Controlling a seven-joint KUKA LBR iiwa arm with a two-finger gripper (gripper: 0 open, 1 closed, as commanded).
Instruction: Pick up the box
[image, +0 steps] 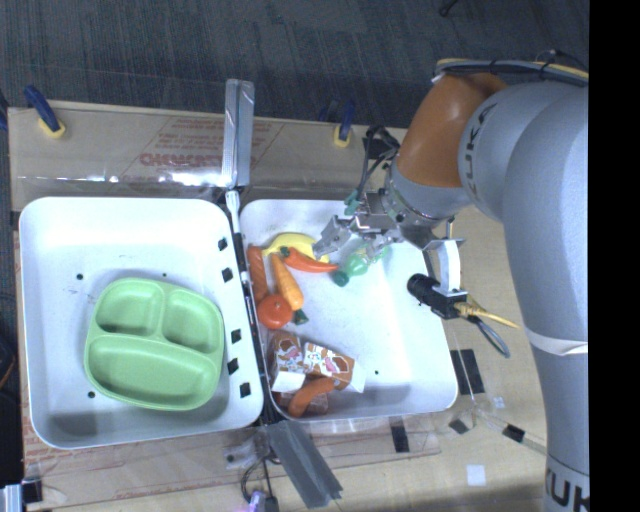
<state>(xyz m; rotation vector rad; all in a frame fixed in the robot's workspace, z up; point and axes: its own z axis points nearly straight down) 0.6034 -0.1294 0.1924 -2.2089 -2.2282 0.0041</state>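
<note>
Camera view, green tray (155, 343) in L bin (40, 300), box (312, 364) in R bin (420, 370)

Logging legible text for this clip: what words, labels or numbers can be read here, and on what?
"KU": grey arm, bottom right, cut off by the frame edge.
Red print on the cardboard behind the bins: too blurred to read.
Box in the right bin: printed graphics, no legible words.
</note>
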